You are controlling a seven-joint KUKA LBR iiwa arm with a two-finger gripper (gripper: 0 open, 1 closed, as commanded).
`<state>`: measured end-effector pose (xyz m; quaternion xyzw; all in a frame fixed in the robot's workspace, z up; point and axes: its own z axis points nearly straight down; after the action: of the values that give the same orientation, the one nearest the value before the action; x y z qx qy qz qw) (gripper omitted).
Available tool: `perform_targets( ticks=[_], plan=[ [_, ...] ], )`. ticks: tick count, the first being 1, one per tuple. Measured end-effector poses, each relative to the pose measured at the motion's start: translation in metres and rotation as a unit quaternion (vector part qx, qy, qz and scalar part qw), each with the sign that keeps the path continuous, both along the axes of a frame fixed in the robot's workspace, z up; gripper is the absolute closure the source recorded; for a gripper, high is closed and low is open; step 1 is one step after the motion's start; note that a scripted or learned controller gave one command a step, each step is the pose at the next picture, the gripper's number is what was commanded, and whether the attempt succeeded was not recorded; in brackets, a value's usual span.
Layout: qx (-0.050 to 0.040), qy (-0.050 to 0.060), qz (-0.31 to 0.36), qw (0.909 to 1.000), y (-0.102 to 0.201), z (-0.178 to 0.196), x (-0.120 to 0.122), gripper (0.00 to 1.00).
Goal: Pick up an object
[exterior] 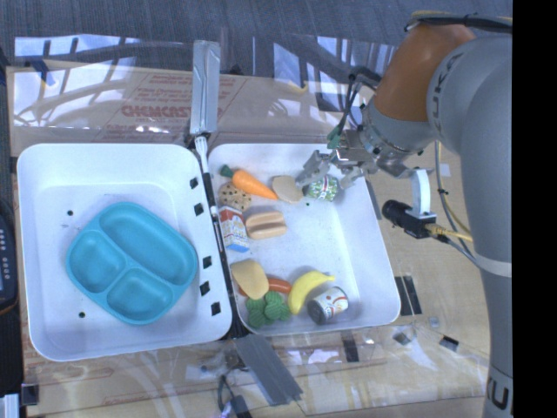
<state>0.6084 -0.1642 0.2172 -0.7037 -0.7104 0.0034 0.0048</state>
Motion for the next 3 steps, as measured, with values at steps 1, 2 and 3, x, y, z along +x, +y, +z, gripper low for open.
perform_targets(
  ticks=[1,2,3],
  plan=[
    [-0.0014,-0.007,-0.028,0.9996,0.026,-0.109,0.045,0.0],
    [-0.003,-0.006,-0.004,1.0,0.052,-0.125,0.008,0.0],
    [-0.0012,-0.003,-0.024,0.9997,0.076,-0.027,-0.019,0.0]
  ],
)
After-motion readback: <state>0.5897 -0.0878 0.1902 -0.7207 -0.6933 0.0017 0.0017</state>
